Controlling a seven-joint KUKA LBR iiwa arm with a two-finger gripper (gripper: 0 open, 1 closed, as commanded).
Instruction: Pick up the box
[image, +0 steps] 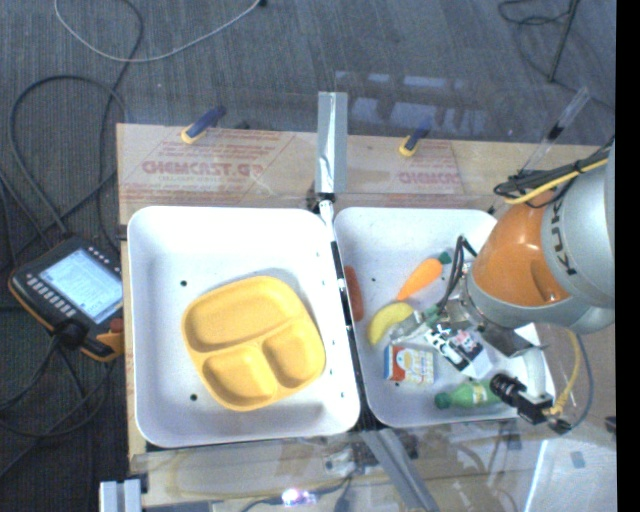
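Box mid-bin — banana above, green bottle lower right.

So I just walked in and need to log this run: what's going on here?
A grey and orange arm reaches into the right bin, its gripper just above and right of the small box, which lies on the bin floor among a carrot, banana and green bottle. A yellow tray sits in the left bin.

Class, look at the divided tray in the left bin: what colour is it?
Yellow. The divided tray shows plainly in the camera view, lying in the left bin.
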